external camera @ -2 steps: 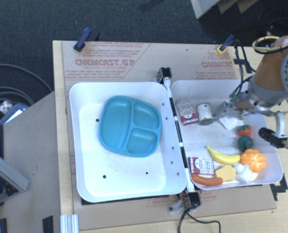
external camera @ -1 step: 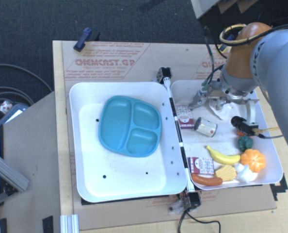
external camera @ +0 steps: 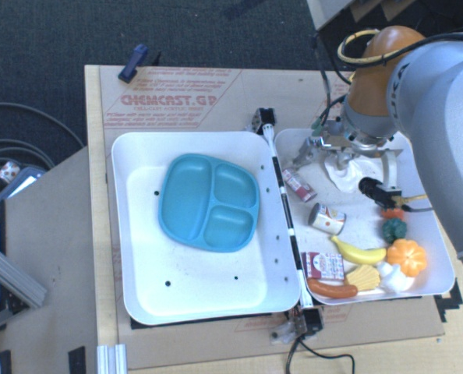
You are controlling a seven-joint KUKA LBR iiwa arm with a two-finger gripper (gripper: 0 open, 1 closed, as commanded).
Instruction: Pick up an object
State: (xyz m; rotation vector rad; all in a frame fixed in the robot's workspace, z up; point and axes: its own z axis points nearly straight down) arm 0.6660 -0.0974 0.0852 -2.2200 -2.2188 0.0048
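My gripper (external camera: 345, 156) hangs low over the far end of the right bin (external camera: 442, 267), below the orange band. A white object (external camera: 345, 176) lies just beneath it; whether they touch I cannot tell. A small red-and-white can (external camera: 298, 185) lies on its side to the left of the gripper. Closer to the front lie a pale cylinder (external camera: 326, 219), a banana (external camera: 359, 252), an orange (external camera: 407, 257), a green piece (external camera: 394, 229), a red-and-white packet (external camera: 323, 266), a yellow crinkled piece (external camera: 362, 276) and a hot dog sausage (external camera: 333, 289).
The left bin (external camera: 138, 271) holds a blue divided plate (external camera: 210, 202) near its middle. A black-edged divider (external camera: 281, 201) separates the two bins. A blue clip (external camera: 132, 63) lies on the cardboard behind the left bin.
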